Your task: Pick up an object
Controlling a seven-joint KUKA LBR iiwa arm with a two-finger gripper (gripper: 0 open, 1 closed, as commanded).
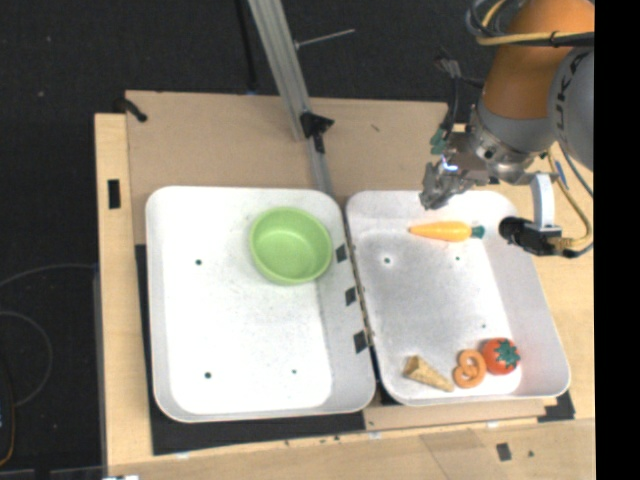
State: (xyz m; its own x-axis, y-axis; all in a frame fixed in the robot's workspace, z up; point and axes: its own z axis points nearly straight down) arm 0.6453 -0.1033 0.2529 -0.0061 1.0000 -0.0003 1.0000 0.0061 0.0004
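The gripper (436, 194) hangs above the right bin's (520, 298) far edge, its finger state impossible to tell, just beside a toy carrot (440, 231) lying flat inside the bin

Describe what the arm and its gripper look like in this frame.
The arm has a rounded orange shell over grey metal housing, with yellowish and dark cables looping around its top. Its gripper is a small dark grey metal assembly with wiring along it. A white bracket and black cylindrical part sit on the wrist's right side.

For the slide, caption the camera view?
Gripper above toy carrot in right bin; green bowl in left bin.
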